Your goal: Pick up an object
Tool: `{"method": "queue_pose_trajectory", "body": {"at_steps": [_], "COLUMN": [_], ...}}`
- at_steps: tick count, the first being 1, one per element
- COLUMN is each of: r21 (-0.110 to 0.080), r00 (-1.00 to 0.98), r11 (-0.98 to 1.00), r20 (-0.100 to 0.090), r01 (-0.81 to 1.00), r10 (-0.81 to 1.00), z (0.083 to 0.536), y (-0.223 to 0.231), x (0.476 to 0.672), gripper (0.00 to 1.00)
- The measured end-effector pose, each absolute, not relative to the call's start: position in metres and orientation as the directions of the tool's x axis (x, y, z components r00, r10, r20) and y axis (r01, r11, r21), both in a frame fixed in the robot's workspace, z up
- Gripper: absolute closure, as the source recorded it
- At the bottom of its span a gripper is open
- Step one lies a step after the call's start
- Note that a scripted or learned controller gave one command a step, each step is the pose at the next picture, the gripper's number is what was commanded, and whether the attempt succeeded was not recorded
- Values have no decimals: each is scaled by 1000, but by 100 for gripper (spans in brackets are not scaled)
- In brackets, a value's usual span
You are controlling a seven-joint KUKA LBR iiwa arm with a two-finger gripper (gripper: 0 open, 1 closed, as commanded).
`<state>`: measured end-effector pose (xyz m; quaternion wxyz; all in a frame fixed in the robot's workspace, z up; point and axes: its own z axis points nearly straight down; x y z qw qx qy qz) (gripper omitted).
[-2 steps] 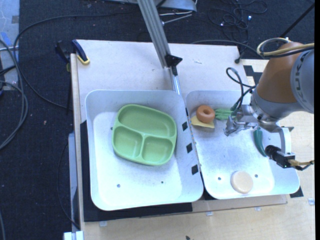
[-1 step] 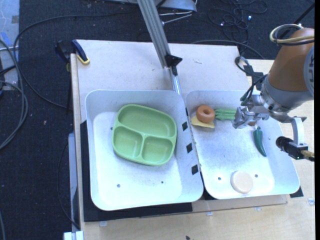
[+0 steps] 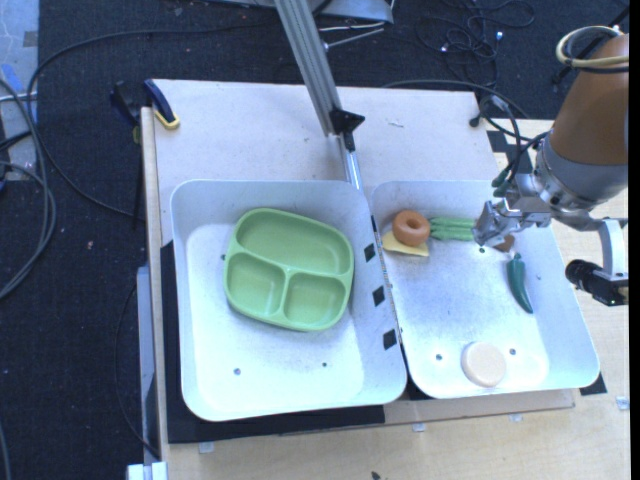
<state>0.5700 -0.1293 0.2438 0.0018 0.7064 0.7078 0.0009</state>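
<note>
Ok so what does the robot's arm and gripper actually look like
The arm is a thick rounded tube, orange band above a grey wrist, with black cables looping beside it. The gripper is a small grey metal assembly at its tip.

The hand [image 3: 492,230] hides the green bean's [image 3: 452,230] end.

Left bin [image 3: 200,368]: white, speckled with faint grey.
Right bin [image 3: 560,358]: white, same faint speckle.
Divided tray [image 3: 289,268]: pale green all over, no pattern.
Doughnut [image 3: 411,227]: orange-brown ring.
Wedge under doughnut [image 3: 405,249]: yellow.
Long pod [image 3: 452,230]: light green.
Pepper [image 3: 520,283]: dark green.
Disc [image 3: 484,363]: cream.
Arm [image 3: 592,118]: orange band above a grey wrist.
End effector [image 3: 493,230]: grey metal with dark parts.
Tabletop [image 3: 250,133]: off-white board, light wood at the front edge.
Floor [image 3: 70,218]: black, crossed by black cables.
</note>
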Motion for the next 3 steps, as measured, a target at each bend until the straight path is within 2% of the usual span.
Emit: {"method": "queue_pose_trajectory", "body": {"at_steps": [1,3], "r21": [-1,-1], "r00": [-5,-9], "r11": [5,9], "r20": [1,2], "r01": [1000,1000], "r10": [1000,1000], "z": [245,254], "y": [-85,24], "x": [549,524], "gripper": [100,100]}}
